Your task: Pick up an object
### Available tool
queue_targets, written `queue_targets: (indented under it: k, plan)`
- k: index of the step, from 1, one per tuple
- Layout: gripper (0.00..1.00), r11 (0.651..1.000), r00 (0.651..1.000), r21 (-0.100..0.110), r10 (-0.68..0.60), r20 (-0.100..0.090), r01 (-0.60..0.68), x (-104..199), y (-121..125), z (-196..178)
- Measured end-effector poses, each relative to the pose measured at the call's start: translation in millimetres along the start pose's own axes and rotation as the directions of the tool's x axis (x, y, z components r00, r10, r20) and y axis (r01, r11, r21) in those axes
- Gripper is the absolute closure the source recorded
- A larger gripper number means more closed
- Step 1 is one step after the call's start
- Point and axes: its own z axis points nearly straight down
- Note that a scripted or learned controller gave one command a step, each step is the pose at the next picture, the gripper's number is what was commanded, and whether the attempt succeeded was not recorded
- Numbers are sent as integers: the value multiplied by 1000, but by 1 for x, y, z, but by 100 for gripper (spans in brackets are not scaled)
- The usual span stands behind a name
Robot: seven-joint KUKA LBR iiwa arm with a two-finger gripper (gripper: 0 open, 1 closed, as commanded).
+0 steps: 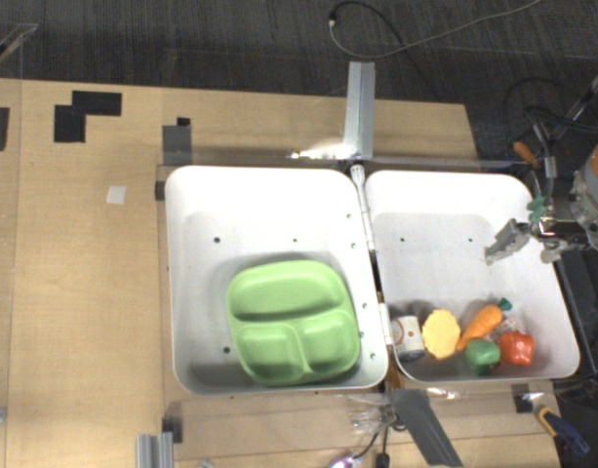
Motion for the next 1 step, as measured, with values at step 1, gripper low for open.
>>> queue_targets:
  k: [1]
  plan:
    - [0,999,999,-4,-33,1,33,-26,33,-47]
